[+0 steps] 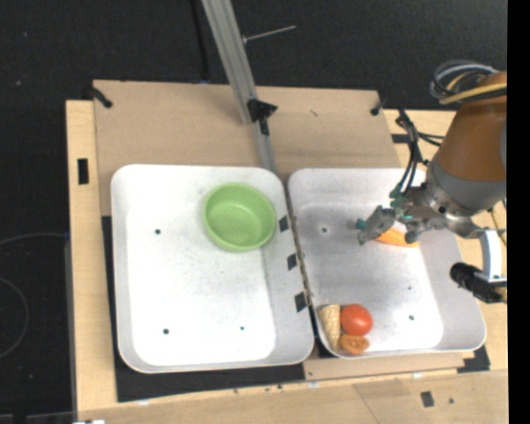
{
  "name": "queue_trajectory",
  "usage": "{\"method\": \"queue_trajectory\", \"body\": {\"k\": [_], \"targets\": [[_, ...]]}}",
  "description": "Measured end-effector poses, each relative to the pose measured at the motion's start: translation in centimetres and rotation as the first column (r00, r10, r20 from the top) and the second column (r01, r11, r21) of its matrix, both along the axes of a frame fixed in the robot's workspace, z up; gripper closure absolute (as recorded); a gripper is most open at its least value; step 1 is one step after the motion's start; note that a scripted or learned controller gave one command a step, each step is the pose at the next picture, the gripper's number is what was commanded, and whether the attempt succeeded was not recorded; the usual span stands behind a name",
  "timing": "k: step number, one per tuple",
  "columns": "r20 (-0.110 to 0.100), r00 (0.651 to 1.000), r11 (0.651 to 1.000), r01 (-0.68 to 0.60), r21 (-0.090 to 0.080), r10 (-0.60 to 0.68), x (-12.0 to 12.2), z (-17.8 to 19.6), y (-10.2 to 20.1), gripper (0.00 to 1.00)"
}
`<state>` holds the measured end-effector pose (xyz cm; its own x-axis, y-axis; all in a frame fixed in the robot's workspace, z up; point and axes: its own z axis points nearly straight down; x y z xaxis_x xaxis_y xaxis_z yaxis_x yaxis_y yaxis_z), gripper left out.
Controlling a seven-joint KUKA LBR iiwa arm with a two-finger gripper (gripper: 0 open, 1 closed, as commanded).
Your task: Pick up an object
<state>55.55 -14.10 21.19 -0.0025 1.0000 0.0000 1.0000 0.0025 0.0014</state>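
Camera view, looking down at a slant: arm (473, 162) comes in from the right w/ the orange band up top, and the pincer (382, 228) is low over the right bin (336, 193), roughly upper-middle of it. Fingers look spread a bit, dark teal-ish tips pointing left/down, nothing clamped between them afaict.

Right behind the pincer, on its right side and basically touching or tucked under the fingers, there's an orange object (397, 236) w/ a yellowish edge. Can't tell what it is exactly, half hidden by the wrist. It's lying on the bin floor, not lifted.

Well below the pincer, toward the near-left corner of the same bin, 3 small things bunched together: a red tomato-looking ball (357, 318), a tan ridged piece (330, 321) just left of it, touching, and a darker orange-brown bit (354, 344) right under the ball against the bin's rim.

Far left of the pincer, across the divider, the left bin (159, 325) has a green bowl (239, 217) sitting upright in its upper right part, approx level w/ the pincer.

A metal pole (231, 47) slants up from between the bins, up-left of the pincer.
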Motion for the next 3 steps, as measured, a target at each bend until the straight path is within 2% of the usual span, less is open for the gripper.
{"method": "queue_trajectory", "body": {"k": [1,3], "targets": [[0.001,1.0,1.0,0.001,0.0,-0.001,0.0,0.0,0.0,0.0],[-0.006,1.0,1.0,0.003,-0.001,-0.003,-0.6,-9.0,0.6,0.0]]}}
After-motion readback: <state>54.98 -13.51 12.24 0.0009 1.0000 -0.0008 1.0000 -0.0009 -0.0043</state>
